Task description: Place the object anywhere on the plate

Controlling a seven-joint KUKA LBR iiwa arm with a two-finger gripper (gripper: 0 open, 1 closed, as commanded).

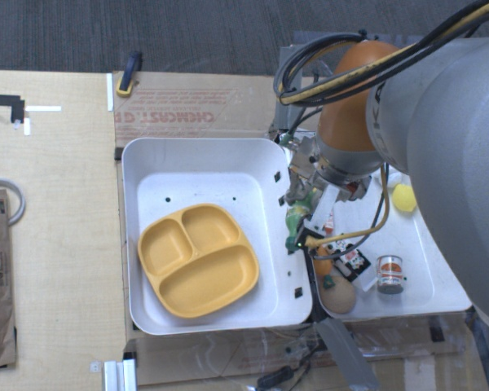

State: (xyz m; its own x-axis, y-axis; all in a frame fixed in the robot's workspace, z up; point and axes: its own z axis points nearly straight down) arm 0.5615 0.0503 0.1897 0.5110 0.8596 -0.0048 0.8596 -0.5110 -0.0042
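Camera view from above puts much of the right bin (430,255) out of our sight: the grey arm (444,112) comes in from the right and covers its far and right-hand parts. The gripper (303,198) hangs over the rim the two bins share, and the wrist above it hides it so far that we cannot tell how its jaws stand. Just below it we see a small green object (297,220), at or over that shared rim. Whether it is gripped, or resting against the rim, we cannot make out.

In the left bin (204,177) the yellow plate (212,279) lies in the near left part, its three compartments bare. It sits close to the left wall and the near wall. Between the plate and the far wall, and between the plate and the right wall, we see open white floor. The green object is well apart from the plate, past that open strip.

Along the right bin's near edge we see a brown egg-shaped thing (339,296) by the near left corner and a small can (389,273) upright beside it. A yellow ball (404,198) lies farther back, partly under the arm. A small orange thing (322,255) near the shared rim is too crowded to identify.
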